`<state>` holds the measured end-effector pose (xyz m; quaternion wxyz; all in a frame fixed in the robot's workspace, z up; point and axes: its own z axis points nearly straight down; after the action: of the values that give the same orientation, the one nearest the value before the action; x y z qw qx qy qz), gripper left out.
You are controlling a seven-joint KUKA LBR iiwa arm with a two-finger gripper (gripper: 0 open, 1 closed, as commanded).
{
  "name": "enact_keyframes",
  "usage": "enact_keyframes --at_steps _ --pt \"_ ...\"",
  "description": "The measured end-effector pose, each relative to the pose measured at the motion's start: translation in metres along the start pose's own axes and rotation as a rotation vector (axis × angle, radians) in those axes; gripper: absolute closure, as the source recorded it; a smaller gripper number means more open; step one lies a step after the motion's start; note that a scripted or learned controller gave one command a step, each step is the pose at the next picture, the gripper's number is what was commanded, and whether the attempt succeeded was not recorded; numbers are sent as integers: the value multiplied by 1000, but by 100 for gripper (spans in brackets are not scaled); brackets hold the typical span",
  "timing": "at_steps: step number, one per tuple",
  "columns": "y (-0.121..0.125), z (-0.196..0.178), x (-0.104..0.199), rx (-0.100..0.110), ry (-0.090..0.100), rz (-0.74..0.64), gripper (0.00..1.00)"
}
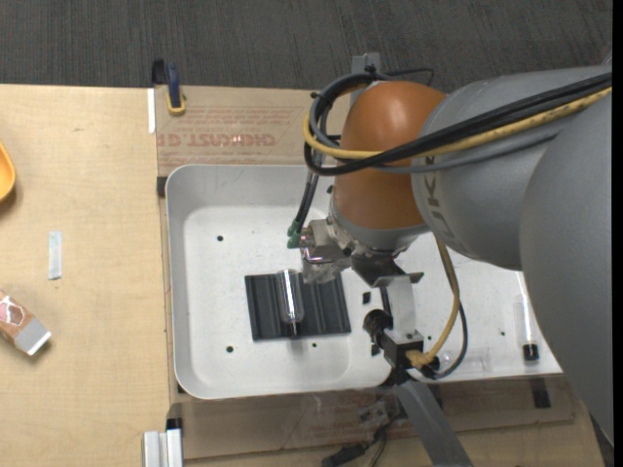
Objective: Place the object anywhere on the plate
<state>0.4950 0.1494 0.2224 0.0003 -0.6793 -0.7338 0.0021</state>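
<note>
- White plastic makes the bin, and every place below is given relative to this bin.
- Well to the left of the bin, on the wooden bench, lies a small pale strip, and lower, at the edge of the view, a brown and white packet.
- On the floor of the bin, near its middle, lies a dark ribbed plate, flat.
- On top of the plate rests a shiny metal cylinder, roughly upright in the view.
- Just right of the cylinder, above the bin floor, is the gripper; I cannot tell its state.
- Over the right part of the bin hangs the arm, grey with an orange band.
</note>
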Motion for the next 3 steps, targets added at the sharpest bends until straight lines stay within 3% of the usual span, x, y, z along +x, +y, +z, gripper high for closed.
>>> enact_keyframes --at_steps 1,2,3 --pt "46 -6 -36 -1 0 -49 100" --pt "29 -41 -42 1 -1 590 100" --pt "-14 -66 52 0 -1 448 100"
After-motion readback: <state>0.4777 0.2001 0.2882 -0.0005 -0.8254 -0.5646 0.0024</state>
